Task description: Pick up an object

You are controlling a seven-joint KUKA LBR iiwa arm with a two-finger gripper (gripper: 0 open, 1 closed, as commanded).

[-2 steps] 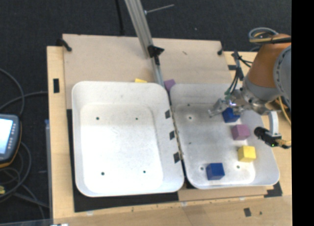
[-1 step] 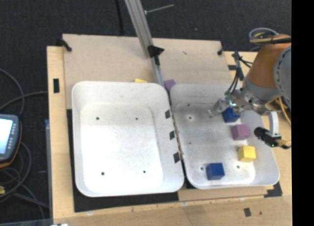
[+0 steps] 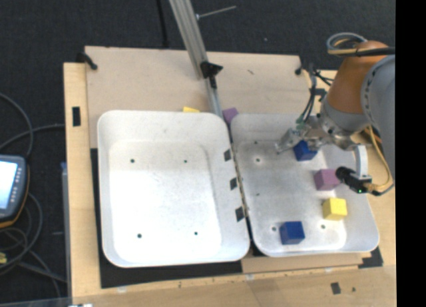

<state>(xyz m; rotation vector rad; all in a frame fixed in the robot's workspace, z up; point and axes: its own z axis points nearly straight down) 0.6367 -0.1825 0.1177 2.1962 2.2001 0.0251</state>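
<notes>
Right bin (image 3: pixel 266 186) holds two blue cubes (image 3: pixel 291 232), a purple cube (image 3: pixel 325 178) and a yellow cube (image 3: pixel 335 208); the pincer (image 3: pixel 301 140) pinches the upper blue one (image 3: pixel 305 151).

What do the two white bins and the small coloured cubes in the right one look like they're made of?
The two shallow white bins look like moulded plastic: rounded corners, matte speckled surface. The yellow cube, purple cube and blue cube seem foam or painted wood: flat, unglossy colour; too small to tell.

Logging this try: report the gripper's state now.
Gripper: cannot be told; it sits at a blue block in the right bin.
</notes>
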